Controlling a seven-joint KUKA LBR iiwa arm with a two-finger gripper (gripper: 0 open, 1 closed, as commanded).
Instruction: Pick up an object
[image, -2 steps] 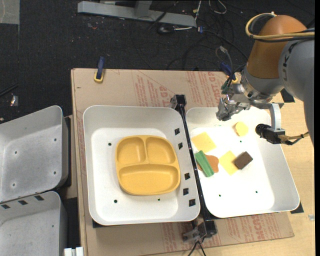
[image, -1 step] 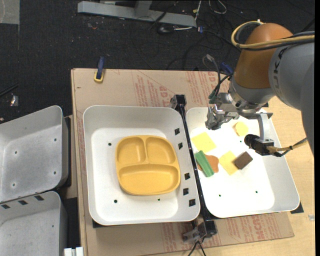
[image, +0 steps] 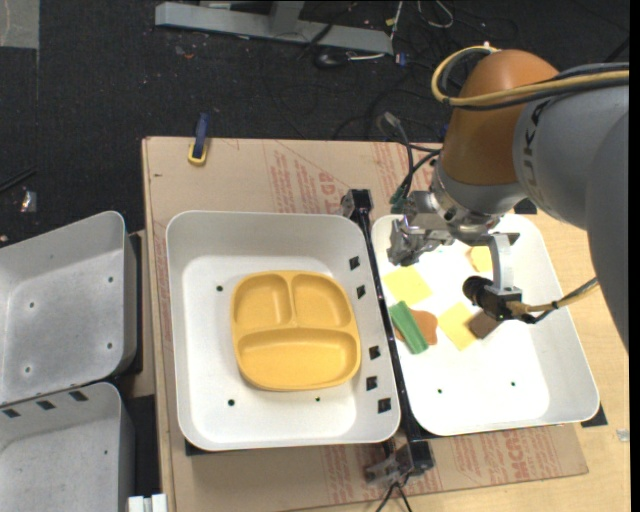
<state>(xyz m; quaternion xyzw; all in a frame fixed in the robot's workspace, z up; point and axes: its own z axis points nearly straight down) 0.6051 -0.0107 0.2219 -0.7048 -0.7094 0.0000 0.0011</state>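
Hovering over the right bin (image: 560, 400), our gripper (image: 415, 240) hangs above the yellow block (image: 407, 287); we cannot tell its state. Just below that block lie a green piece (image: 408, 328) and an orange piece (image: 426, 323), touching. They look light, stiff and smooth; we would grasp the yellow block across its flat sides.

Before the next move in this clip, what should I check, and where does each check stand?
1. Gripper over the right bin: ok, above its upper left part.
2. Something between the fingers: cannot tell, wrist hides them.
3. Targets in that bin: ok, yellow pieces, green piece, orange piece, brown piece.
4. Pieces apart enough for a clean grasp: not ok, green and orange touch.
5. Yellow tray lying in the left bin: ok.
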